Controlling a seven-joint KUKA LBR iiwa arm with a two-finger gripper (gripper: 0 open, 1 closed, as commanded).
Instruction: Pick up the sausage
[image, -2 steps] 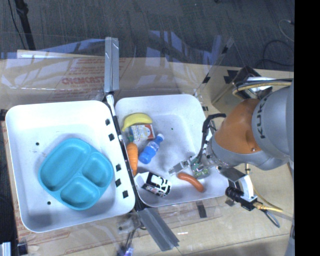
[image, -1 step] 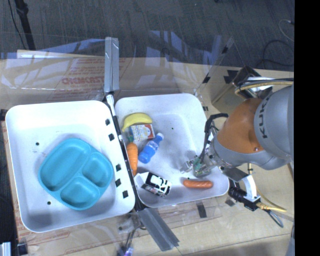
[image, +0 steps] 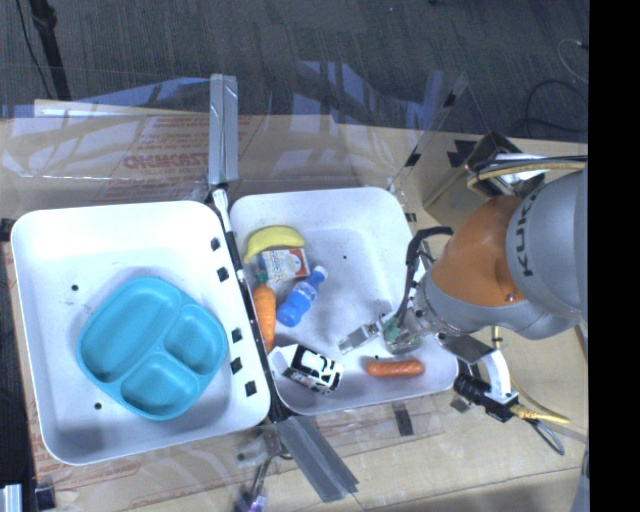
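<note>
- Sausage (image: 395, 368) sits at the near edge of the right bin (image: 330, 205) — lying flat on the floor, long axis roughly left-right, close to the front wall.
- Hand (image: 393, 333) hovers just above and behind it, over the sausage's middle; metal parts sit low, near the bin floor. Can't tell whether it's apart or together — the tips are too cluttered to read. Nothing visibly gripped.
- Handling guess: light, short, smooth-skinned toy cylinder — likely slick and prone to rolling. Best taken across the middle, pinching the narrow width, not the ends.
- Risk: front wall close by, little room on that side; an off-centre pinch could squirt it out.
- Outward: toy car (image: 315, 369) just left of the sausage, then blue bottle (image: 300, 297), carrot (image: 265, 313), small carton (image: 281, 265), banana (image: 274, 239) at the bin's left.
- Left bin (image: 60, 250) holds a blue divided tray (image: 152, 346).
</note>
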